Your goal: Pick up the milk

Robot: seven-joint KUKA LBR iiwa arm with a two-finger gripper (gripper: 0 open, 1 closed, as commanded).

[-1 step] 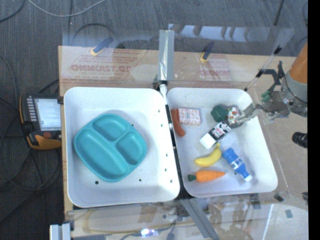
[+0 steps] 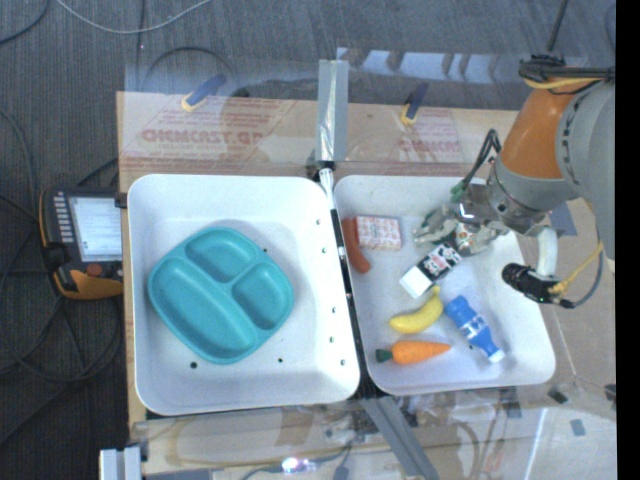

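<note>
The milk [image 2: 428, 270] is a small white carton with a black patch, lying on its side near the middle of the right bin [image 2: 520, 368]. My gripper [image 2: 452, 230] hangs just above and behind the carton's upper right end, close to it; whether it touches is unclear. The grey arm with its orange band [image 2: 535, 138] comes in from the upper right. Nothing shows as lifted off the bin floor.
Around the milk in the right bin lie a pink box [image 2: 378, 232], a red sausage [image 2: 355, 246], a banana [image 2: 418, 316], a carrot [image 2: 415, 352] and a blue bottle [image 2: 473, 328]. A teal divided plate [image 2: 220, 293] sits in the left bin [image 2: 160, 198].
</note>
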